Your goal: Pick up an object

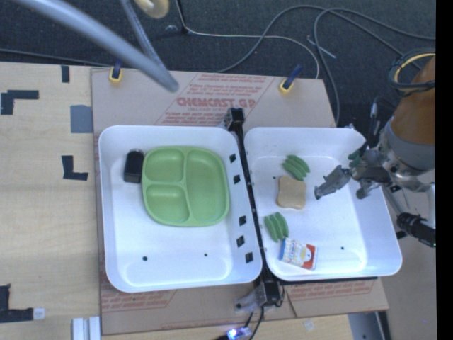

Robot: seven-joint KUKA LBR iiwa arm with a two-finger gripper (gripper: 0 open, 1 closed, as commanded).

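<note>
The jaws (pixel 333 183) hang over the right bin (pixel 368 257), on its right side. They point left, toward the things in the middle. I cannot tell if they are spread apart or pressed together. Nothing shows between them, so no object has been picked up yet.

Just to the left of the jaws lies a tan piece of bread (pixel 291 193). It is the closest thing to them, but they look a little apart from it, not touching. A green pea pod (pixel 296 166) lies just beyond the bread, on the far side. A second green pod (pixel 277 226) lies on the near side of the bread. Nearest of all sits a small white box with red on it (pixel 298 253).

Behind the jaws, the grey arm (pixel 414 144) comes in from the right edge, with its orange part up top.

In the left bin (pixel 120 261) rests a green plate with three parts (pixel 186 186). A small black block (pixel 133 166) sits right beside the plate's left edge. Both bins stand on a brown cardboard sheet (pixel 212 98) on the bench (pixel 42 211).

I think the task is only at its start. The arm is reaching and seems aimed at the bread. Going down, closing on a thing and lifting it are all left to do.
</note>
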